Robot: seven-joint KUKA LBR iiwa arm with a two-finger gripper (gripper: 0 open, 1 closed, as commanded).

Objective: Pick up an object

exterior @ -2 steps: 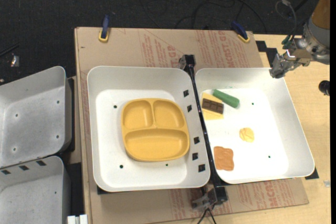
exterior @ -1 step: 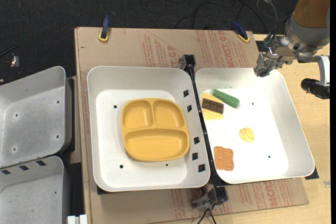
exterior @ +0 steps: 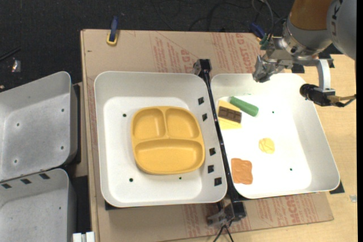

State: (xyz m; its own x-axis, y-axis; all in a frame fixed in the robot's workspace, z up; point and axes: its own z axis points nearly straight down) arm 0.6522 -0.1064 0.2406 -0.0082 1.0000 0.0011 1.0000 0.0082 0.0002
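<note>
White plastic bins sit side by side on the surface, and the loose items lie in the right bin (exterior: 317,139), within the arm's reach from the right. The left bin (exterior: 113,122) holds a yellow divided tray (exterior: 168,140) lying flat. The likeliest pick is the green block (exterior: 244,106), lying flat near the right bin's far-left corner; its long axis runs diagonally, from far-left to near-right. Touching its near-left side is a brown bar (exterior: 230,115) resting on a yellow card (exterior: 228,123). A yellow round piece (exterior: 266,145) and an orange patch (exterior: 242,171) lie apart, nearer the camera. The claw (exterior: 264,72) hangs over the far rim of the right bin, beyond the green block, holding nothing that can be seen; whether it is released or clenched I cannot tell.
</note>
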